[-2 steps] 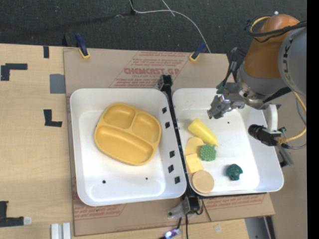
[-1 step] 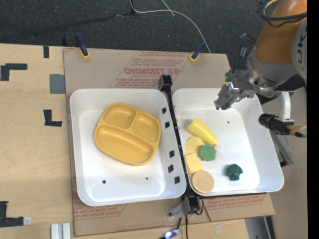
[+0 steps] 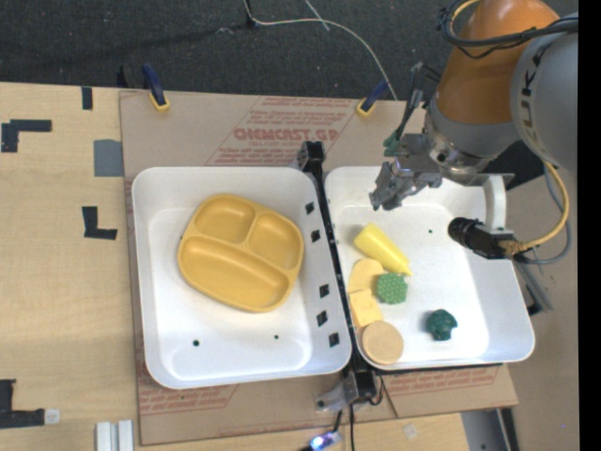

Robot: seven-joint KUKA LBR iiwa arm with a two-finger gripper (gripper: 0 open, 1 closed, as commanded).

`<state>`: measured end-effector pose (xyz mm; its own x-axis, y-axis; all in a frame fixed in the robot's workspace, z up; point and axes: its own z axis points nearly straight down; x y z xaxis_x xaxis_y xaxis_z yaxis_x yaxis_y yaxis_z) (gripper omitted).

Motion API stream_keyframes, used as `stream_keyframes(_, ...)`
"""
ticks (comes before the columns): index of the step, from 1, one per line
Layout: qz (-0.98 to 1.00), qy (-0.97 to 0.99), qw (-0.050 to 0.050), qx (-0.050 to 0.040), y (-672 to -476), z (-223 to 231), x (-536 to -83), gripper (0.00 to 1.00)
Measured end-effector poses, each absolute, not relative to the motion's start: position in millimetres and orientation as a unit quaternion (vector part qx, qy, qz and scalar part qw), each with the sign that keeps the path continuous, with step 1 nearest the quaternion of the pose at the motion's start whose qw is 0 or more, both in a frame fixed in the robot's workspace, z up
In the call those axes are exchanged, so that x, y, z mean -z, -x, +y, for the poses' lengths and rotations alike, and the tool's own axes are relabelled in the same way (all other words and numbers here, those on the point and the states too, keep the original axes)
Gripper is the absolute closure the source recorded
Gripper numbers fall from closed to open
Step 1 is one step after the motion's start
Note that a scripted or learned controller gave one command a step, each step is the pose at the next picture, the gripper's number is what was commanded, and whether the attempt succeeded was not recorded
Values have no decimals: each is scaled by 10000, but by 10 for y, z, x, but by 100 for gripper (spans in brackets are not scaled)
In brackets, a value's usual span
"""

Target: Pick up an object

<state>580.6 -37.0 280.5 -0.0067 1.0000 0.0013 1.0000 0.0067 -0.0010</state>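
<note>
We find the jaws (image 3: 389, 192) hanging over the far left part of the right bin (image 3: 488, 289), beneath the grey arm (image 3: 554, 83) with its orange band (image 3: 488, 40) that reaches in from the right. They look dark and bunched together, and we cannot tell whether they are parted or closed; we see nothing between them.

Nearest to them, just on the near side, lies a yellow corn-shaped piece (image 3: 380, 248), tilted with its far end pointing up and left; it lies apart from the jaws. Beside it on the near side we see a pale yellow block (image 3: 364, 289) against the bin's left wall, with a green knobbly ball (image 3: 392, 288) touching its right edge. Nearer still sits a round tan disc (image 3: 382, 342) at the bin's near left corner. A dark green broccoli-like piece (image 3: 439, 323) lies to the right of these, well apart from the jaws.

In the left bin (image 3: 155, 252) we see a yellow divided plate (image 3: 241, 251), set at a slant near the middle. Both bins rest on a brown cardboard sheet (image 3: 254, 130) on the wooden surface (image 3: 56, 280).
</note>
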Motion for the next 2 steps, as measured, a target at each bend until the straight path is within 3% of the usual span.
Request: stream_keyframes(2, -7095, 7047, 11, -9, -5685, 728, -2614, 100)
